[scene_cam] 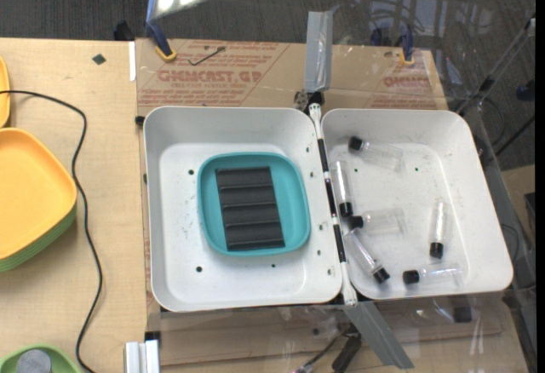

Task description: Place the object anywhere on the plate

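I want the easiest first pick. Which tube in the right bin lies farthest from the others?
The tube near the bin's right wall. It lies nearly upright in view, black cap at its lower end, with bare floor around it; the others cluster left or along the bottom.

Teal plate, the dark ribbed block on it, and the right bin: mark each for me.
teal plate (210, 218): camera view, left rim.
dark ribbed block (249, 208): camera view, its middle.
right bin (477, 192): camera view, right wall.

Lab bench, two white bins (170, 192); capped clear tubes (436, 231), loose cable (85, 192), carpet floor
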`<state>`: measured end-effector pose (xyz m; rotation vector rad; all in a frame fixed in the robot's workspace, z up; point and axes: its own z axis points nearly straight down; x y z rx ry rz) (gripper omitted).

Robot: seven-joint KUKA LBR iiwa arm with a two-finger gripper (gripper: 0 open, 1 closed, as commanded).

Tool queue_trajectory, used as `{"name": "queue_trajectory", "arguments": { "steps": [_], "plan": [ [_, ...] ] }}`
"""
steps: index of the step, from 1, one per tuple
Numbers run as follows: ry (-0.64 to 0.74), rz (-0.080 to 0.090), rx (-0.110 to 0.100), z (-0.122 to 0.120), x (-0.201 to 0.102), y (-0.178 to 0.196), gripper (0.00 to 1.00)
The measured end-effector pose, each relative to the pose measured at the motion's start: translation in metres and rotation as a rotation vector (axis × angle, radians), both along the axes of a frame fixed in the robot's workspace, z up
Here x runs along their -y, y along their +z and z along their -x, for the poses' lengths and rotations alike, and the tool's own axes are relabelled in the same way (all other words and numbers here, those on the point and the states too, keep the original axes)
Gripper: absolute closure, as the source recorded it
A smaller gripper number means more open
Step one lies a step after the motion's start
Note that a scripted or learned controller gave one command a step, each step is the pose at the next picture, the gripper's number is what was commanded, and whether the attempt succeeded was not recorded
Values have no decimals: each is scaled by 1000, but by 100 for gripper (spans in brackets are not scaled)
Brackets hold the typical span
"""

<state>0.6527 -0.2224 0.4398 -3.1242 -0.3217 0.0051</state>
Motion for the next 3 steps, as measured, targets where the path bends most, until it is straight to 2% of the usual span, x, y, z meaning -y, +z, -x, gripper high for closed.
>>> {"name": "queue_trajectory", "arguments": {
  "steps": [3],
  "plan": [
    [0, 0, 0, 0, 0, 0, 0]
  ]
}}
